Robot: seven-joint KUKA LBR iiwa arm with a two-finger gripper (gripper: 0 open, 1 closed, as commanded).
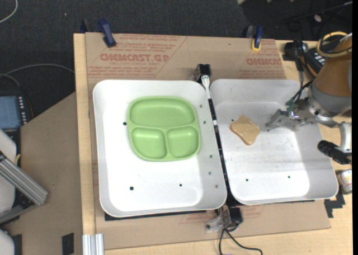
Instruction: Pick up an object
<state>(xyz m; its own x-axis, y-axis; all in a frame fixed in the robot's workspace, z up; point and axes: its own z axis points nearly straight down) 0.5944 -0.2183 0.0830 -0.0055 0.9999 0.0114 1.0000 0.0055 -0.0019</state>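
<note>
While hand (274, 121) spreads open, holding nothing, toast piece (245, 130) just beside, apart

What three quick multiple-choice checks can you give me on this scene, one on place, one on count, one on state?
1. Where does the toast lie?
A. In the right bin
B. On the green tray
C. On the cardboard

2. How many compartments does the green tray have?
A. Two
B. Three
C. Five

3. How does the gripper stand to the toast?
A. Holding it up above the bin
B. Beside it, to its right, not holding it
C. Over the left bin, far from it

Answers:
1. A, the toast rests on the floor of the right bin, near its left side.
2. B, one wide compartment on top and two smaller ones below.
3. B, the toast lies flat on the bin floor with the gripper tip just to its right.
</note>
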